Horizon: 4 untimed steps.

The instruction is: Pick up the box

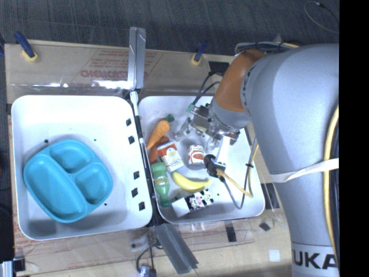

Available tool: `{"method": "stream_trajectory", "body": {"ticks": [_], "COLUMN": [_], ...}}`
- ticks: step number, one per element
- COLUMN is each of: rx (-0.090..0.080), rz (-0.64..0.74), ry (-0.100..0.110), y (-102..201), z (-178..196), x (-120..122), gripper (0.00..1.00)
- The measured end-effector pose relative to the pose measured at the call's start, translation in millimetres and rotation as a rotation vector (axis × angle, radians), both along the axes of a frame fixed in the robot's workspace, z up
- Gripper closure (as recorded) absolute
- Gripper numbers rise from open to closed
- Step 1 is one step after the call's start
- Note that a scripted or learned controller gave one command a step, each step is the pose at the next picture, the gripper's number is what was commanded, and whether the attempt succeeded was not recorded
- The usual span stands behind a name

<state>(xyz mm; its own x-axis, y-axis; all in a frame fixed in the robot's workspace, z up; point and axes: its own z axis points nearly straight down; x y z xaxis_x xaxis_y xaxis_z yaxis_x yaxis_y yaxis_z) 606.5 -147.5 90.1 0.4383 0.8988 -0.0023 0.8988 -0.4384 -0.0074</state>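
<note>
A small red-and-white box (pixel 169 154) lies in the right bin (pixel 249 208), between a carrot (pixel 158 133) and a banana (pixel 189 182). A black-and-white patterned carton (pixel 196 202) lies near the bin's front wall. My gripper (pixel 195 123) hangs over the back middle of the right bin, just behind and to the right of the red-and-white box and close above a red-and-white can (pixel 196 154). Nothing shows between it and the box.
A green bottle (pixel 161 183) lies along the right bin's left wall. The left bin (pixel 34 111) holds a blue divided plate (pixel 66 179). The grey arm and its cables cover the right bin's right side. A metal divider (pixel 136 56) stands between the bins.
</note>
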Motion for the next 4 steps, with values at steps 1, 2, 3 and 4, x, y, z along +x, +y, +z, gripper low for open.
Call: {"method": "stream_trajectory", "body": {"ticks": [1, 2, 3, 4], "rx": [0.0, 0.001, -0.001, -0.004], "rz": [-0.237, -0.226, -0.368, -0.827], "ry": [-0.002, 0.004, 0.003, 0.001], "y": [7, 10, 7, 6], "z": [1, 10, 22, 0], "x": [50, 49, 34, 44], "gripper": [0.0, 1.0, 1.0, 1.0]}}
